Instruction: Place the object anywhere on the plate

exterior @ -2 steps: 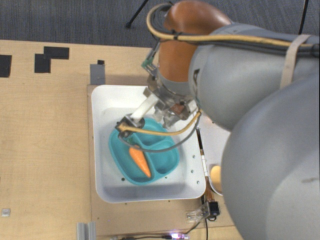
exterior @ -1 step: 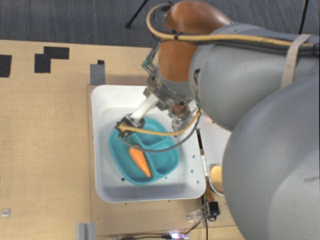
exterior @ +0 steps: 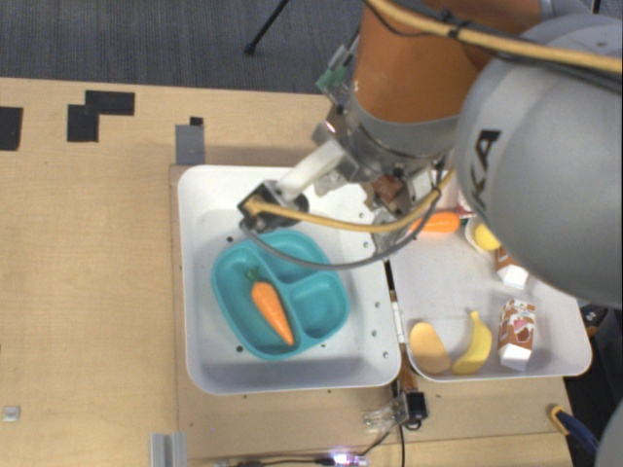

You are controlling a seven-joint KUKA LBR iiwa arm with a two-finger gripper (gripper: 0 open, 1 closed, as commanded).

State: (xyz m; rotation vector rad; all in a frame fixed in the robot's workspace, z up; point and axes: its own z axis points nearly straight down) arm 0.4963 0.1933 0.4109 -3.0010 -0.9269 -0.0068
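A teal divided plate (exterior: 313,307) sits in the left white bin (exterior: 200,261). An orange carrot (exterior: 272,311) lies across the plate's left compartment and centre ridge, stem end towards the back. My gripper (exterior: 389,193) hangs under the orange-banded wrist, over the back of the bins near the wall between them. It is up and to the right of the plate and apart from the carrot. The wrist's bulk hides most of the gripper.
The right bin (exterior: 565,363) holds a banana (exterior: 474,344), a tan rounded piece (exterior: 428,347), a small carton (exterior: 516,333), a white item (exterior: 513,278), a yellow item (exterior: 483,237) and an orange item (exterior: 443,224). The grey arm covers that bin's back.
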